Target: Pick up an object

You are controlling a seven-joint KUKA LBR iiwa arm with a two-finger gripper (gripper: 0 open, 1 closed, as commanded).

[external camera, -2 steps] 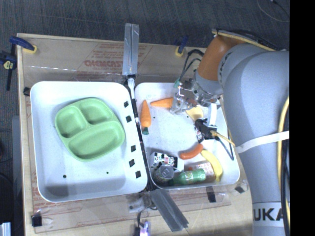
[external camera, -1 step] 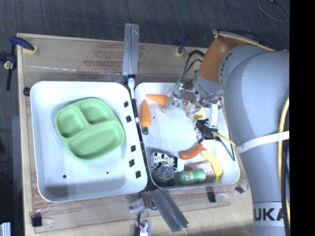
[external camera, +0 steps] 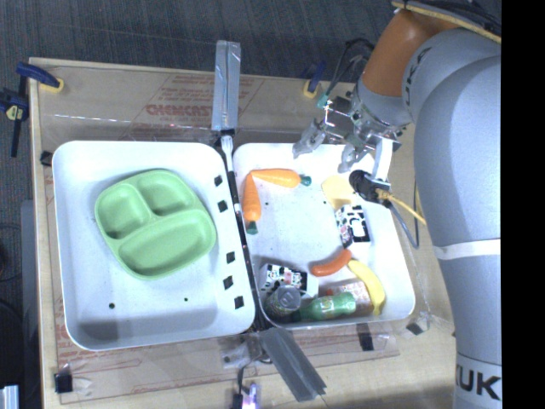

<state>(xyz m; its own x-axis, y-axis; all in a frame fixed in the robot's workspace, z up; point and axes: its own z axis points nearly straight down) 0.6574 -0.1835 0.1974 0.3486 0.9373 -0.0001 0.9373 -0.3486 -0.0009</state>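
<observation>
Dark carpet surrounds a pale wooden surface [external camera: 128, 100] that carries two shallow white bins side by side. Inside the left bin [external camera: 68, 228] lies a green divided plate [external camera: 155, 221]. Crowded into the right bin [external camera: 289, 220] are two orange carrots, one [external camera: 274, 178] lying along the far wall and another [external camera: 251, 198] against the left wall, touching at the far left corner. A yellow block [external camera: 338, 189] sits near the far right corner, with a black-and-white patterned card [external camera: 353, 225] just beside it. Nearer the camera lie a small sausage [external camera: 329, 264], a banana [external camera: 370, 283], a green bottle [external camera: 328, 307] along the near wall, a silver can [external camera: 283, 299] and a second patterned card [external camera: 283, 275]. Reaching in from the right, the grey arm [external camera: 464, 143] with its orange band [external camera: 393, 49] hangs its claw [external camera: 328, 153] over the bin's far edge, fingers spread apart and gripping nothing, above the carrot along the far wall and the yellow block.
</observation>
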